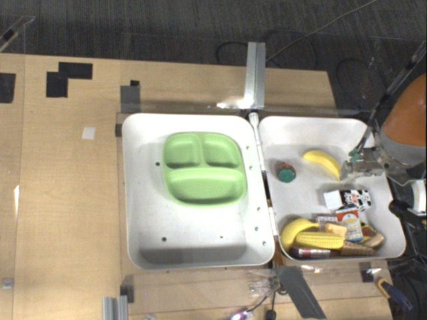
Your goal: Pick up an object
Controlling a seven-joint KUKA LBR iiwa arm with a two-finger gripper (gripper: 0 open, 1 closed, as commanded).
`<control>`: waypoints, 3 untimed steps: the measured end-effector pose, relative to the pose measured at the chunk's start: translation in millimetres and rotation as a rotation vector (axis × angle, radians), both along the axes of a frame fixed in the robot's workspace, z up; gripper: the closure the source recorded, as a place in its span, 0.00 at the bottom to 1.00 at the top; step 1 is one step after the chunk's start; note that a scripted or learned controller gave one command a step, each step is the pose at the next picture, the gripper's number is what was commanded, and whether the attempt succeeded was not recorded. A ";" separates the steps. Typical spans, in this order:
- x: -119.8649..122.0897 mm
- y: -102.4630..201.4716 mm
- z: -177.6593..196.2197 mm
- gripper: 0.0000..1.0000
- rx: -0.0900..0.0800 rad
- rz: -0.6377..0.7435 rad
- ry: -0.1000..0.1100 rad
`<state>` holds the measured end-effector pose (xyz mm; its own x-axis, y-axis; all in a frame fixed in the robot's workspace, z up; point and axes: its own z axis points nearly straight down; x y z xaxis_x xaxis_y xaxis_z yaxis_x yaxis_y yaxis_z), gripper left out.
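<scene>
The pick looks barely begun — nothing sits between the fingers. The gripper (pixel 355 160) hovers at the right bin's (pixel 293 129) three-o'clock edge; whether its fingers are spread or pressed together cannot be told. A small banana (pixel 321 163) lies just beside it at nine o'clock. More items — a bigger banana (pixel 298 231), cartons (pixel 349 213) — crowd the six-o'clock end. Reaching, closing and lifting remain. The left bin (pixel 143 199) holds a green tray (pixel 202 167).

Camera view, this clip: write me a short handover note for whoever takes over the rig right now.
End effector: at the right bin's right wall, nothing seen between its fingers.
Right bin: small banana, teal round piece, and a pile with a larger banana and small packages.
Left bin: green divided tray.
Done: nothing lifted.
Left: pick up one object.
</scene>
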<state>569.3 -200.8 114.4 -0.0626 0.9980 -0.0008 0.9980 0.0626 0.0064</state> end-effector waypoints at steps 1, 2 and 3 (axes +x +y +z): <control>51.5 82.6 -24.7 1.00 -0.002 0.195 -0.010; 51.2 80.1 -24.5 0.00 -0.005 0.192 -0.010; 26.9 31.2 -24.5 0.00 -0.005 0.224 -0.009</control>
<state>596.2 -169.6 89.8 -0.2831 0.9591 -0.0070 0.9590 0.2832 0.0141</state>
